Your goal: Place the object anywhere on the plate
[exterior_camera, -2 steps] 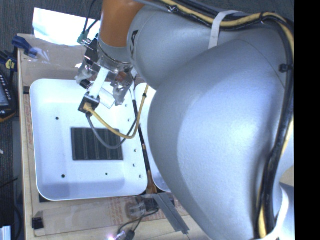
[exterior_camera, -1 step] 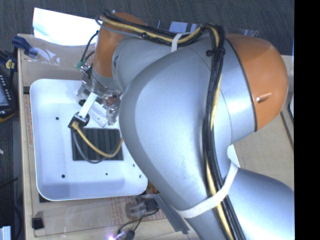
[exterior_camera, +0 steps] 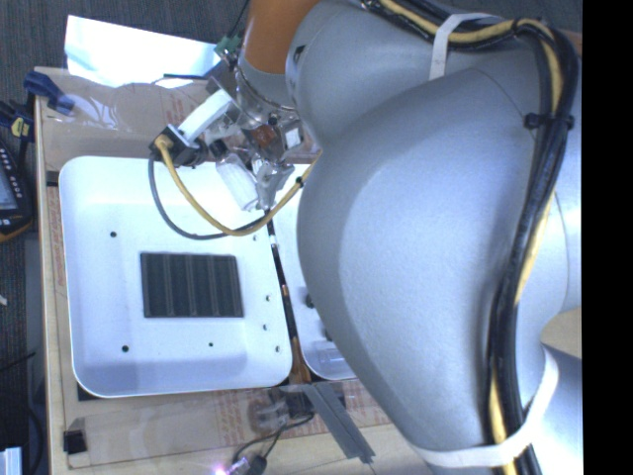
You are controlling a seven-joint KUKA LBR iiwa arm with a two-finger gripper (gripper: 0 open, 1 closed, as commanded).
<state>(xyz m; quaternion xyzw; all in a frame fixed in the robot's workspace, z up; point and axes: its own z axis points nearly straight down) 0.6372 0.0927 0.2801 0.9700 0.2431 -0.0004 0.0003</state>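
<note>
My gripper hangs over the far right corner of the left white bin, close to the divide between the two bins. A dark grey ribbed rectangular plate lies flat in the middle of that bin, below and to the left of the gripper. I cannot make out any object at the gripper's tip. The grey arm with its orange band hides almost all of the right bin.
A yellow cable loops down from the wrist over the left bin's far half. Paper and plastic wrap lie beyond the bins. Dark devices sit at the left edge, and a bracket with wires lies at the front.
</note>
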